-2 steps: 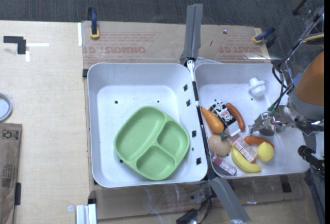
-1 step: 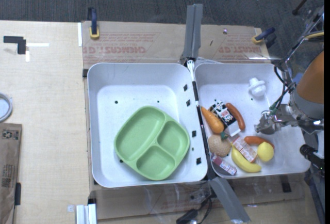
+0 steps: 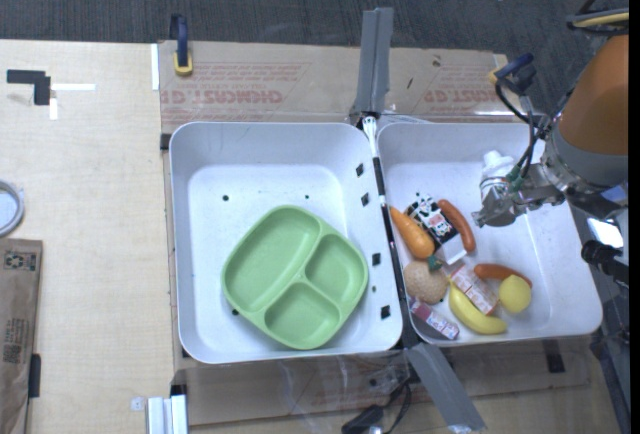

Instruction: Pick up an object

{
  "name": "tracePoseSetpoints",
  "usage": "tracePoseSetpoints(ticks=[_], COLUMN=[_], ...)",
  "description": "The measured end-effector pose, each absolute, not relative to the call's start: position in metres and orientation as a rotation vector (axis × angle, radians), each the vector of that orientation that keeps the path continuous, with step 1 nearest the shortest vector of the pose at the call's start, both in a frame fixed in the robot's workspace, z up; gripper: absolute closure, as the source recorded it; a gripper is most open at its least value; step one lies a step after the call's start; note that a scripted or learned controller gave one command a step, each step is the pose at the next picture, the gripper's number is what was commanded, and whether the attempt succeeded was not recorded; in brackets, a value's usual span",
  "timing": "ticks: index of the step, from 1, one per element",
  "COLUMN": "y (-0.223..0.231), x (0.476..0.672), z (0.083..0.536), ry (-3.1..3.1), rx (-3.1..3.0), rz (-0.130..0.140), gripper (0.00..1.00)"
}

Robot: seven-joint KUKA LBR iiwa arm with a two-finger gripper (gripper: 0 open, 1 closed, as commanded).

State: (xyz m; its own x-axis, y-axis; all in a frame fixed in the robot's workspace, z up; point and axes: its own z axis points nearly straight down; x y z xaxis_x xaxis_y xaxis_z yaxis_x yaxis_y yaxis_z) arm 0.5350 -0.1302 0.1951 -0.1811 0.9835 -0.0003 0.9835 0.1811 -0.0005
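Just below and to the left of the gripper (image 3: 493,210) lies a heap of small toy foods in the right bin (image 3: 560,252): a carrot (image 3: 411,232), a red sausage (image 3: 459,224), a small black-and-white cow-pattern item (image 3: 434,216), a banana (image 3: 474,312), a lemon (image 3: 514,295) and a brown round piece (image 3: 425,281). Nothing is between the fingers, but the view is too small to tell if they are apart or together. The sausage is the nearest piece to the fingertips, close on their left side. It looks like light, hard plastic, smooth and probably a little slippery; I think the best hold is across its narrow middle, because the rounded ends can slide out. The carrot touches its neighbours, so it may be harder to take alone. The arm enters from the right, its orange band (image 3: 598,107) high above the wrist, and the gripper points down-left, above the bin floor. Far on the gripper's left, the other bin (image 3: 200,222) holds a green divided plate (image 3: 293,276).
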Motion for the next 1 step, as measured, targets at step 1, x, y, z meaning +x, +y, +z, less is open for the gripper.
tracePoseSetpoints(ticks=[1], y=[-0.1326], x=[0.5261], z=[0.2409], ry=[-2.037], rx=[-2.391], rz=[0.004], gripper=[1.0])
